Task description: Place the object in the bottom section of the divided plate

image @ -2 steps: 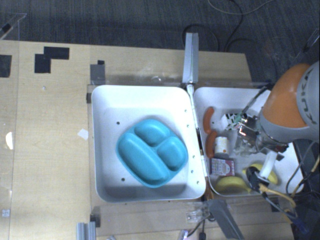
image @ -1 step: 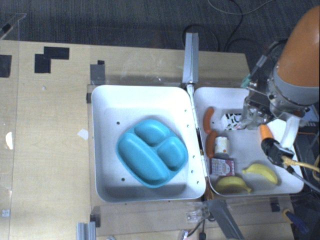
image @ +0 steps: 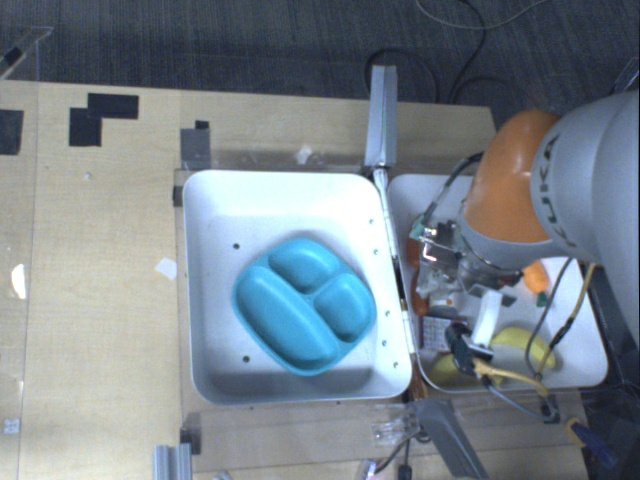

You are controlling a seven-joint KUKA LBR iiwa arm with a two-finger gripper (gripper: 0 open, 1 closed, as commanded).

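We see a blue divided plate point(image: 305, 304) lying in the left white bin point(image: 210, 218). It has three parts, and all three look bare. The big grey arm point(image: 590, 178) with its orange band point(image: 510, 183) reaches down into the right white bin point(image: 590, 353). The gripper point(image: 445, 293) hangs low over that bin, near the wall between the two bins. We cannot tell how its jaws stand. A yellow thing point(image: 520, 346) lies in the right bin just beside it, and a small orange thing point(image: 537, 276) sits a bit further up.
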